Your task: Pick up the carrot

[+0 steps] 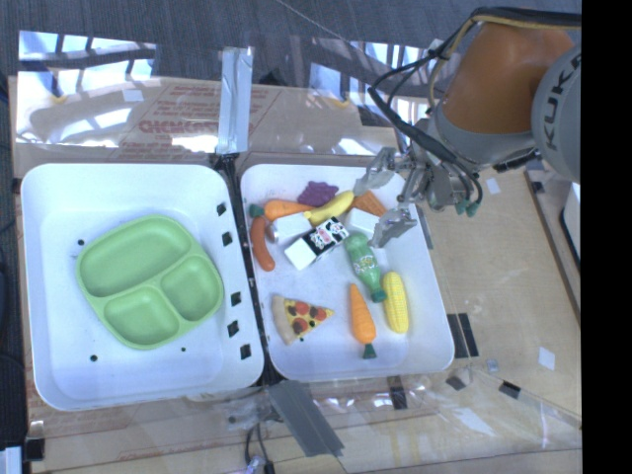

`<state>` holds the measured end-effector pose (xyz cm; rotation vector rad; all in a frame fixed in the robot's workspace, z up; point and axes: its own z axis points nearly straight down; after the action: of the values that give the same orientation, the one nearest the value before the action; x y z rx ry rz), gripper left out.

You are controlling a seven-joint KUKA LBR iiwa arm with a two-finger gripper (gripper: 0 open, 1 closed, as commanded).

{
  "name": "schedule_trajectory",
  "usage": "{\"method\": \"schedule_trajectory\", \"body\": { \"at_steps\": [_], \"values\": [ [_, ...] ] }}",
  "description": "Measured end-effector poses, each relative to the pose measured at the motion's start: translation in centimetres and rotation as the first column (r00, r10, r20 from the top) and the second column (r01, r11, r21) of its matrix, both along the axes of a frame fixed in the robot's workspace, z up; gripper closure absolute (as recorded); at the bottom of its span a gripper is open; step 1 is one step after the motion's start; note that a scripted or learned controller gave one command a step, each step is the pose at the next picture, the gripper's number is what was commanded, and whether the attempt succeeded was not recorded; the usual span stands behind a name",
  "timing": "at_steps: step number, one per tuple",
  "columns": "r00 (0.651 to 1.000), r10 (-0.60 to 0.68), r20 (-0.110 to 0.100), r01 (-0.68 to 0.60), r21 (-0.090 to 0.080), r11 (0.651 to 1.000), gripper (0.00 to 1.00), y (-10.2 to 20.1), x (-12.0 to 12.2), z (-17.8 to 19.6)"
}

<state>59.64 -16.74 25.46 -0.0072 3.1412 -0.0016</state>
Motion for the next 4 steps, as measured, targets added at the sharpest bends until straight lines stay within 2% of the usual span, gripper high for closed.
{"method": "schedule_trajectory", "body": {
  "at_steps": [1, 2, 3, 4],
  "values": [
    [1.000, -0.004, 0.003, 0.004, 0.000, 1.000, 0.00, -1.1, -6.2, -16.2],
    [0.988, -0.154, -0.003, 0.154, 0.002, 0.988, 0.00, 2.4, -11.4, -16.3],
    [0.989, -0.147, -0.002, 0.147, 0.002, 0.989, 1.00, 2.5, -11.2, -15.3],
    [0.948, -0.318, 0.004, 0.318, 0.002, 0.948, 1.00, 4.6, -11.8, -5.3]
  ]
}}
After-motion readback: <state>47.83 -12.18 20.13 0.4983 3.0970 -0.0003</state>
